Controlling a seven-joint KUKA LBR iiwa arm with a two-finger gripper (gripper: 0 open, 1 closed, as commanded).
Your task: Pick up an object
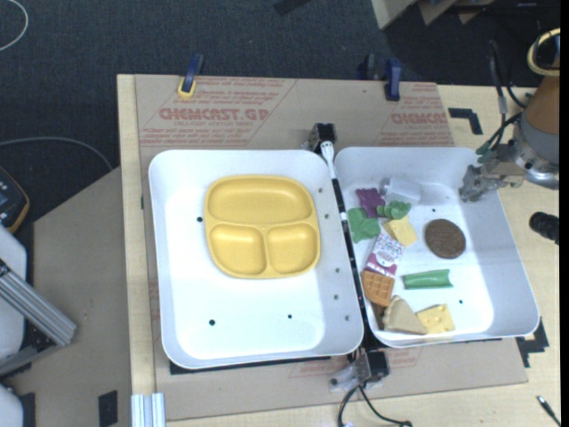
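Bins sit side by side on the bench. Left bin (178,310) bears a yellow divided tray (262,224). Right bin (507,274) holds the small things: brown round cookie (444,237), green strip (427,280), cheese wedge (435,318), waffle piece (378,286), pink packet (386,252), green and purple bits near the divider. My gripper (476,183) hangs at the right bin's far right corner, well apart from the cookie. I cannot tell how my jaws stand; nothing shows between them.
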